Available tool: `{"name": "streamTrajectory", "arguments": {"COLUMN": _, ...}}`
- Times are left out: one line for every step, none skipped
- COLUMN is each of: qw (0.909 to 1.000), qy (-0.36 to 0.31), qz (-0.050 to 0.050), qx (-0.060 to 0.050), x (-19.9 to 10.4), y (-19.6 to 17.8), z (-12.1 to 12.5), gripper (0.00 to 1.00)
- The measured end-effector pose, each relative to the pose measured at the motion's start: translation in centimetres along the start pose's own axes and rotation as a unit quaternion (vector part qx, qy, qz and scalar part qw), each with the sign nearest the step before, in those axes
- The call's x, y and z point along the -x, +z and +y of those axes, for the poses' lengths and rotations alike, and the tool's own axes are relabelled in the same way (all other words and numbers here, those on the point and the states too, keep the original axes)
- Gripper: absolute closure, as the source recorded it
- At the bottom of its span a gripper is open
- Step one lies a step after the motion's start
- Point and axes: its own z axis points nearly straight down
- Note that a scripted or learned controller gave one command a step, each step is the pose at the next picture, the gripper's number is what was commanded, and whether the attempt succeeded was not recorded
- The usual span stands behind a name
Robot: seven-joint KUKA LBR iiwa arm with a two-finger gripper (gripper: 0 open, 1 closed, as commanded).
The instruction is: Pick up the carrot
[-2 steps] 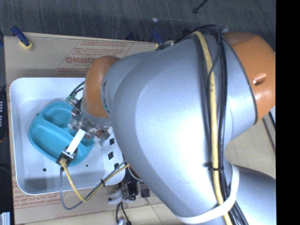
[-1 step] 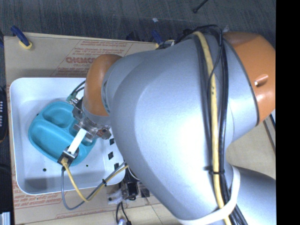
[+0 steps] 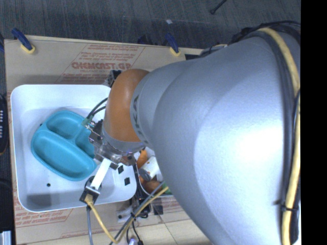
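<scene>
The big grey arm covers most of the right side, and its orange band (image 3: 122,103) sits over the boundary between the two bins. The gripper (image 3: 110,154) hangs below the band at the right edge of the left bin (image 3: 23,137), beside a blue two-compartment dish (image 3: 64,144). Small orange patches (image 3: 144,160) peek out under the wrist in the right bin; they could be the carrot, but most of it is hidden by the arm.
The blue dish lies tilted in the middle of the left bin. Yellow and black cables (image 3: 102,223) trail over the front edge of the bench. Blue clamps (image 3: 23,40) hold the cardboard at the back.
</scene>
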Motion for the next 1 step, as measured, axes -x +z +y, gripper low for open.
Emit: {"name": "streamTrajectory", "arguments": {"qw": 0.9667, "qy": 0.256, "qz": 0.0, "qx": 0.002, "x": -4.7, "y": -5.0, "z": -1.39, "gripper": 1.0}}
